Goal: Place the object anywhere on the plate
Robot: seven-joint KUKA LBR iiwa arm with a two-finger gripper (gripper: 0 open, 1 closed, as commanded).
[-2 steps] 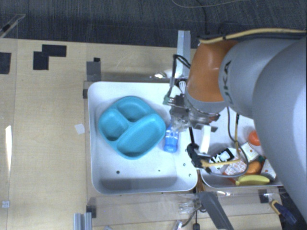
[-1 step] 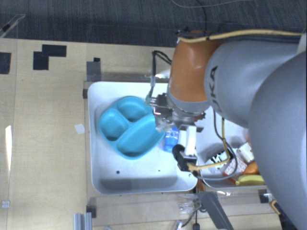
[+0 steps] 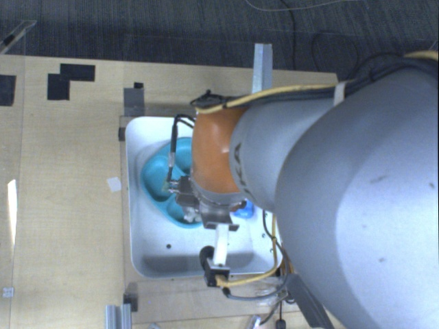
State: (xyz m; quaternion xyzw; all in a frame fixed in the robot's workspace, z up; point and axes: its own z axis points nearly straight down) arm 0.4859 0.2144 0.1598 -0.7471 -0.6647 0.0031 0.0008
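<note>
Arm (image 3: 329, 184) over white bin (image 3: 147, 252); cyan plate (image 3: 156, 173) beneath wrist. Small blue object (image 3: 245, 211) beside plate, looks light, rigid; pinch across its sides. Jaws hidden, state unknowable.

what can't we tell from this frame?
- Claw: hidden under the orange wrist band, camera view; open or shut unknown.
- Blue plate: right part covered by the arm.
- Small blue piece: mostly hidden, identity unclear.
- Second bin: behind the grey arm.
</note>
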